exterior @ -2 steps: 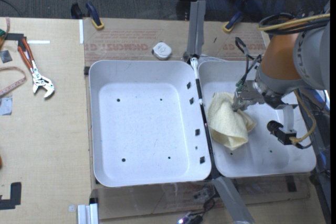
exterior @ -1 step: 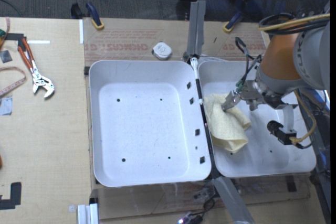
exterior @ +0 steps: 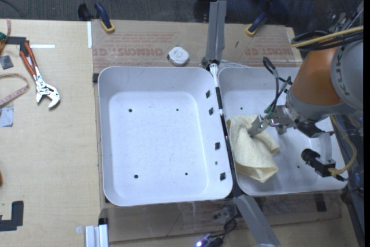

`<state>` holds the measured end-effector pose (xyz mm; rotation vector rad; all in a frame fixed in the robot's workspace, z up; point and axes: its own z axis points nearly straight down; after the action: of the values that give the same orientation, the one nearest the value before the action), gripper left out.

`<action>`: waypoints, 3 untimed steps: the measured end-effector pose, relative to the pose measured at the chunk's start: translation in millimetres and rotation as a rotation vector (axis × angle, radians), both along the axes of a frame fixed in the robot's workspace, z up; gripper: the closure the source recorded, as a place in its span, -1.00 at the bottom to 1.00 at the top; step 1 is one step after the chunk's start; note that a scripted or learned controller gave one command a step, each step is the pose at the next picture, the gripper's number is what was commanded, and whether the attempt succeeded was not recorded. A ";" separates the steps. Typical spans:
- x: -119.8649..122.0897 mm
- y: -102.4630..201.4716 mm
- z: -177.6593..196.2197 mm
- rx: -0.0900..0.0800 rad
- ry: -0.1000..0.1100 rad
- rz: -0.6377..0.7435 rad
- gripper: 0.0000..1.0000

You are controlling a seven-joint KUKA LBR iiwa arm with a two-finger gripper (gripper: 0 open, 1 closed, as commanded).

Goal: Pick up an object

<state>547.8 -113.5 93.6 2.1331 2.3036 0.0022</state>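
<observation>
From my remote seat I see the pale wooden desk carrying two shallow white plastic bins side by side, with brown cardboard under their far edges. The left white bin is the bigger in view, its floor marked by a few small dark holes. The right white bin holds the task's thing: a crumpled pale-yellow cloth lying against the bin's left wall, near the divider, bunched into folds toward the near side. The grey arm with its orange band reaches in from the right and hangs over that bin. Its two-finger tool sits at the upper right edge of the cloth, touching a raised fold, and I cannot tell from here whether its fingers are apart or pinched on the fabric. Off to the left on the desk lie red-handled metal pliers. A small white round disc rests on the cardboard just beyond the left bin.
</observation>
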 end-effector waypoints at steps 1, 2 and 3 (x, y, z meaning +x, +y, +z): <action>-40.4 -20.2 -0.1 -0.001 -0.001 0.151 -1.00; -68.7 -29.9 -0.2 -0.001 -0.002 0.245 -1.00; -17.0 -59.1 16.8 -0.001 0.000 0.390 -1.00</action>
<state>530.8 -172.6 110.5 1.6465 2.6726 0.0015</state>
